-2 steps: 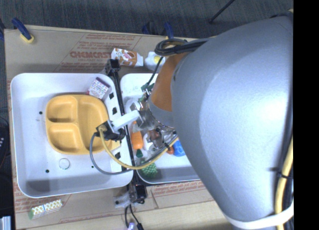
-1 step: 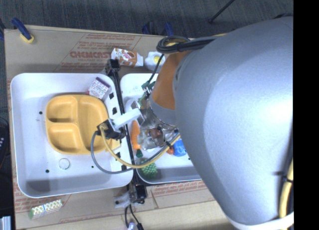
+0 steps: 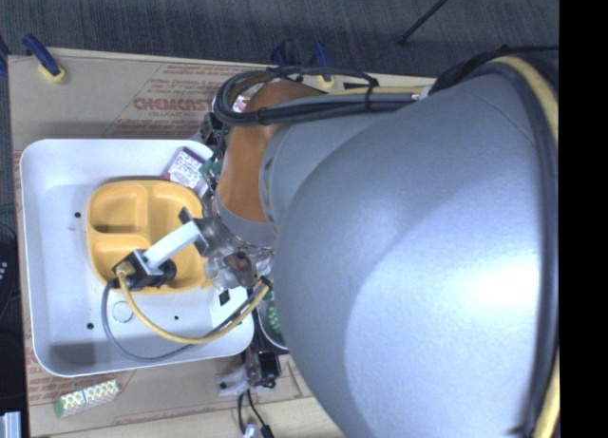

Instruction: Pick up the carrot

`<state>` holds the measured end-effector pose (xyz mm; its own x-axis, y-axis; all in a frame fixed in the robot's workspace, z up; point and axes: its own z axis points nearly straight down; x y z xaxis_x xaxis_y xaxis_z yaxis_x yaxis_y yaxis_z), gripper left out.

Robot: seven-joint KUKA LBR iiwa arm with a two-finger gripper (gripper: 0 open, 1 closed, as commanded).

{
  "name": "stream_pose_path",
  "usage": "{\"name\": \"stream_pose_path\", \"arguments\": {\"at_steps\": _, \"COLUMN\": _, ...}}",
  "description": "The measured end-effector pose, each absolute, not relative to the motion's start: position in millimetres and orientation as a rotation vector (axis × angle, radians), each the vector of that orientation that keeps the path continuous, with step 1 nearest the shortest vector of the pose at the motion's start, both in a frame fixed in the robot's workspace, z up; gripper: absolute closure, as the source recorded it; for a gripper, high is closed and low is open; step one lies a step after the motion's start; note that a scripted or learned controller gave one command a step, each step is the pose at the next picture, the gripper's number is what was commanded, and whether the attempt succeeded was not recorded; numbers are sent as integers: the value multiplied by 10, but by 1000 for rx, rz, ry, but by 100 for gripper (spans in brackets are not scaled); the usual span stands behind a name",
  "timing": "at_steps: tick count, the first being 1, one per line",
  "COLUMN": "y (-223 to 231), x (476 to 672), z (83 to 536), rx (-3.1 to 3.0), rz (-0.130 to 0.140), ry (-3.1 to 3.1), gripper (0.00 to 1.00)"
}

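My arm point(image 3: 408, 237) covers most of the view and hides the right bin. The orange band point(image 3: 249, 165) and wrist hang over the right side of the left white bin point(image 3: 43, 237). My gripper point(image 3: 231, 267) is low at that bin's right edge, just beside a yellow divided plate point(image 3: 128, 213) lying in the bin's middle. The wrist hides most of the gripper.
A purple and white packet point(image 3: 186, 168) lies at the bin's far right, next to the plate. A dark green thing point(image 3: 271, 324) peeks out under the arm by the bin's near right corner. A small patterned strip point(image 3: 87, 396) lies on the bench in front.
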<state>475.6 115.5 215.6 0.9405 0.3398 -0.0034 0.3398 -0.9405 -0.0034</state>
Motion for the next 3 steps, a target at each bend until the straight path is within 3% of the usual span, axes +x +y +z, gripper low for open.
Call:
{"name": "stream_pose_path", "arguments": {"at_steps": 1, "y": 1016, "x": 4762, "z": 2676, "rx": -3124, "rz": 5, "ry": -323, "gripper": 100}}
{"name": "stream_pose_path", "arguments": {"at_steps": 2, "y": 340, "x": 4757, "z": 2537, "rx": -3091, "rz": 9, "ry": -536, "gripper": 100}}
{"name": "stream_pose_path", "arguments": {"at_steps": 3, "y": 1047, "x": 4863, "z": 1931, "rx": -3060, "rz": 12, "ry": -687, "gripper": 100}}
